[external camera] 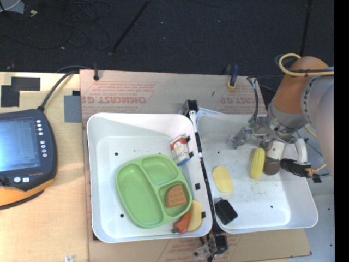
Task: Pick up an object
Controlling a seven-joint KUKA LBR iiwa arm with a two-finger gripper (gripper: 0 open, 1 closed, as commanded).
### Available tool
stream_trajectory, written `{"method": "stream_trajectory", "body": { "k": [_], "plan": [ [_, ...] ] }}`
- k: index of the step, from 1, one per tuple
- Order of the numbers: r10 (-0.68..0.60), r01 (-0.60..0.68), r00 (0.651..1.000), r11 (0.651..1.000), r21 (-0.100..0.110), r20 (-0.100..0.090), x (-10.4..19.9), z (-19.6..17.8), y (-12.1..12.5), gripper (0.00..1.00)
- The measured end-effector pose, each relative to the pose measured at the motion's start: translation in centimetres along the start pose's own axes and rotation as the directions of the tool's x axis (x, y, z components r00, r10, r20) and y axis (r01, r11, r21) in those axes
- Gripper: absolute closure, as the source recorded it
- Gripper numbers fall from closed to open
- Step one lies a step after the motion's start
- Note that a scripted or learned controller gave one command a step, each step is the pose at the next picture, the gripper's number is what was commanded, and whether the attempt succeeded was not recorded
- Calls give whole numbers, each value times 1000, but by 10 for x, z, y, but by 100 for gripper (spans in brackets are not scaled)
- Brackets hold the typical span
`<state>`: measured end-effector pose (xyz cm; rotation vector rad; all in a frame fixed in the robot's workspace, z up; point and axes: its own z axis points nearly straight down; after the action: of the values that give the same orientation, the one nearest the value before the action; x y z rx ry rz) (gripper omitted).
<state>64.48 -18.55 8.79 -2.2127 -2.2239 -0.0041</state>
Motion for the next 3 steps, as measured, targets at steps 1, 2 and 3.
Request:
{"method": "stream_trajectory", "body": {
  "k": [1, 2, 3],
  "plan": [
    [4, -4, 1000, 1000, 5, 2, 0, 1, -50, 0],
    [3, -3, 1000, 1000, 3, 2, -1, -9, -48, 100],
    [-4, 4, 1000, 1000, -5, 2, 92, -34, 2, 100]
  ]
}}
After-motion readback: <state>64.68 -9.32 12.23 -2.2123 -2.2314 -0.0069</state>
